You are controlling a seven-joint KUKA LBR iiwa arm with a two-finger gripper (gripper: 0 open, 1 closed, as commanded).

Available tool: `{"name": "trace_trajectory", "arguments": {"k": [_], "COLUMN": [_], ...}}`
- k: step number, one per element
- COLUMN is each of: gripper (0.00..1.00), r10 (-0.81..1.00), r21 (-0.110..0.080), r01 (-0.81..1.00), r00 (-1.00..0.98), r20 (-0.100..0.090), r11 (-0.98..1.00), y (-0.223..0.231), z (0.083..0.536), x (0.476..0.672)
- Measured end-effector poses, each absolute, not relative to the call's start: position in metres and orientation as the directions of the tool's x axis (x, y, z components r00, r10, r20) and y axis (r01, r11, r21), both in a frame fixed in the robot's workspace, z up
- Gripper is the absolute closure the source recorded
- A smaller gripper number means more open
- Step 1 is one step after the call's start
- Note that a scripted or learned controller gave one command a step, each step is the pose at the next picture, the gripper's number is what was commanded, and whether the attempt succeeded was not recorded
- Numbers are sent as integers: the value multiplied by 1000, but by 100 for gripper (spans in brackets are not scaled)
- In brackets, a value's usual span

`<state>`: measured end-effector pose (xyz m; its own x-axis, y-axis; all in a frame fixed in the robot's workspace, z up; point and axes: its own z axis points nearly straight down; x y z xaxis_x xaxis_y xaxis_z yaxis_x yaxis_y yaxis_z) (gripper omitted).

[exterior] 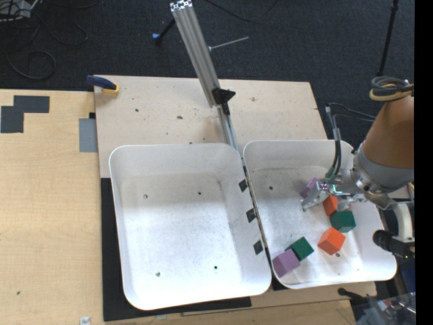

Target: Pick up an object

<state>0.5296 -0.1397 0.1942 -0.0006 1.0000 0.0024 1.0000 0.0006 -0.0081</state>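
Your gripper sits low in the right bin, right of centre in the frame; a small purple block lies against its upper-left tip; whether the jaws are spread or closed, or grip anything, you cannot tell. An orange block touches the gripper's lower right, a dark green cube just beyond; judge the purple block nearest, lying up-left of the tips.

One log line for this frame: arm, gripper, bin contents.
arm: over right bin | gripper: low beside purple block, grasp unconfirmed | loose: orange cube, green blocks, purple cube
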Motion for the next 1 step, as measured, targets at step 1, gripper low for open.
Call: {"name": "trace_trajectory", "arguments": {"k": [1], "gripper": [0], "r10": [1000], "r21": [-3], "r01": [1000], "r00": [3], "r20": [1], "r11": [-3], "y": [-141], "z": [196], "x": [530]}}
